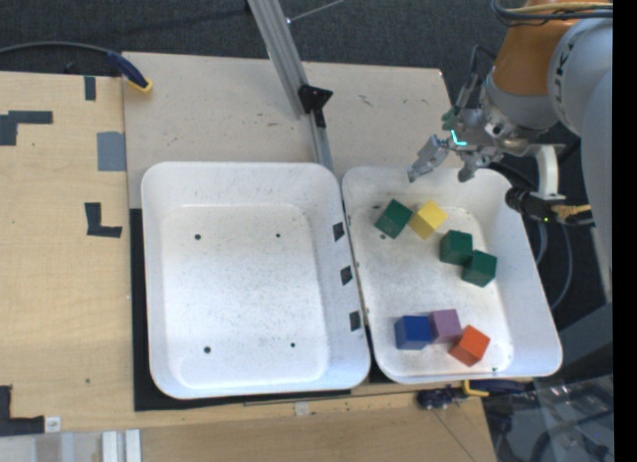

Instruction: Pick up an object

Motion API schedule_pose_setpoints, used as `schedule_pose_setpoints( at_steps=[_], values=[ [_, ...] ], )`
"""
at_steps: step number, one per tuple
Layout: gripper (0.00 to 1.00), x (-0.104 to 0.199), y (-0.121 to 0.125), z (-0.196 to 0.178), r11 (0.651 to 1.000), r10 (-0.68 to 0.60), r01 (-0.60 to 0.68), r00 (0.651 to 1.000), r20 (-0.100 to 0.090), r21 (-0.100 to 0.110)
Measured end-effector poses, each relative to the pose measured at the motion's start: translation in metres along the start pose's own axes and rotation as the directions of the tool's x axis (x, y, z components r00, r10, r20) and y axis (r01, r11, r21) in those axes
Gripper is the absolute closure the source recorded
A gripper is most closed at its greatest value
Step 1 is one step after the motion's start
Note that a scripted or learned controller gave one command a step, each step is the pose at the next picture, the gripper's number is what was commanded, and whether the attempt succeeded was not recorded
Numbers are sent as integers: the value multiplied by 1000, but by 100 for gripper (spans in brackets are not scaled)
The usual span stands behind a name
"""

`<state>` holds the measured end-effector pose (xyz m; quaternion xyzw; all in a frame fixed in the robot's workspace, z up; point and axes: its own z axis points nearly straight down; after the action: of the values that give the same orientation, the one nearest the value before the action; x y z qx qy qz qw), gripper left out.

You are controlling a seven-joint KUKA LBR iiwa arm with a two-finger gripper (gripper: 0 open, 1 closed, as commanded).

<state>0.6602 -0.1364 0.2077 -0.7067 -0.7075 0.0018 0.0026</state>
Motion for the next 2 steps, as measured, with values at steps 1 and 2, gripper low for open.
schedule_pose_setpoints(
  at_steps=[1,2],
  values=[
    [0,0,1,-3,1000,-1,1,1000,2,-5],
    [0,1,-3,41,1000,-1,1,1000,2,-1]
  ],
)
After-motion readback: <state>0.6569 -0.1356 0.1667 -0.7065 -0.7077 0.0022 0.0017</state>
